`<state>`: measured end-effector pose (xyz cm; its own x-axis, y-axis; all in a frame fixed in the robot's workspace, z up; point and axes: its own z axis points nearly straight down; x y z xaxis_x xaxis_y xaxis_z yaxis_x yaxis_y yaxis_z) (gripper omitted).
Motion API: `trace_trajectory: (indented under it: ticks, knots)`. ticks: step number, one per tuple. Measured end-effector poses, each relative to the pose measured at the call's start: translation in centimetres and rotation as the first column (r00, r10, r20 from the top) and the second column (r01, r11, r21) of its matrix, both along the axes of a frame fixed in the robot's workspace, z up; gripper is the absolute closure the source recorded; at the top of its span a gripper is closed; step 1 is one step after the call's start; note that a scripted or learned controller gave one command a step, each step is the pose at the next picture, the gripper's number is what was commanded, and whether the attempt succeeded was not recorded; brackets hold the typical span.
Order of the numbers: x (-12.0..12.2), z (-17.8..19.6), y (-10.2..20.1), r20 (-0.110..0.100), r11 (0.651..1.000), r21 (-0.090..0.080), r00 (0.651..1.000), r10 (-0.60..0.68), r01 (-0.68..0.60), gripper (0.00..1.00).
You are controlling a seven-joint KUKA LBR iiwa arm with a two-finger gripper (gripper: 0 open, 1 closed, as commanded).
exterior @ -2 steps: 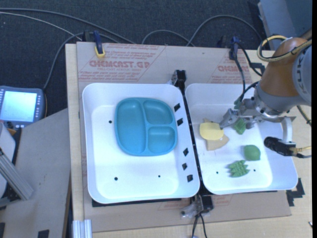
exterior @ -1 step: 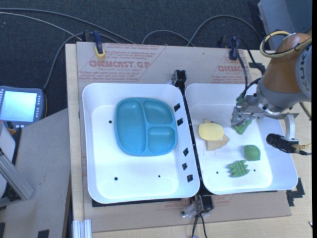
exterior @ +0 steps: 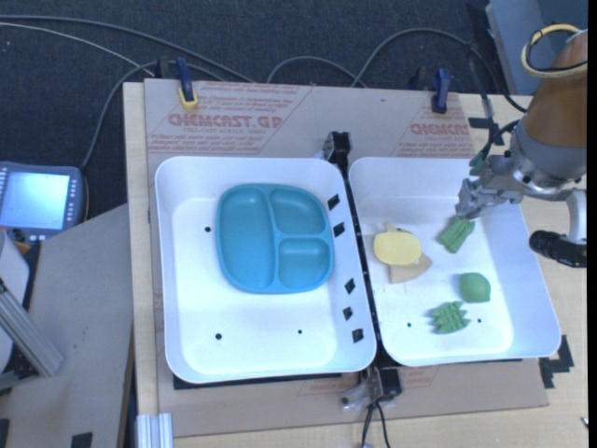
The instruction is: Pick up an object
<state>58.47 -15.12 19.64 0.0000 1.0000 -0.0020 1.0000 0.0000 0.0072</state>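
Here, seen from above at a slant, a desk [exterior: 140,250] carries two shallow white bins side by side. The left bin [exterior: 187,334] holds a blue divided tray [exterior: 275,239] with three compartments, lying flat a little towards the far side of the bin.

The right bin [exterior: 522,334] holds several small toy foods. A yellow rounded piece [exterior: 397,246] lies near the bin's left wall, resting on a flat tan piece [exterior: 412,269] that peeks out on its near side. To the right of these, a round green piece [exterior: 474,287] sits by itself. Nearer the viewer, a spiky green piece [exterior: 449,318] lies close to the bin's near edge. Farther back, a short green cylinder-like piece [exterior: 456,234] lies tilted.

The grey arm, with its orange band, reaches in from the right over the far right part of the right bin. Its pincer [exterior: 471,203] hangs just above the far end of the tilted green piece, very close to it or touching it. Whether the pincer is released or clenched cannot be told from this angle, and nothing is clearly seen gripped in it.
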Motion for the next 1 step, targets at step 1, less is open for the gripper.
trace_trajectory:
  ticks: [1]
  knots:
    - [1.18, 5.48, 0.25, 0.001, 1.000, 0.000, 1.000, 0.002, -0.002, 1.00]
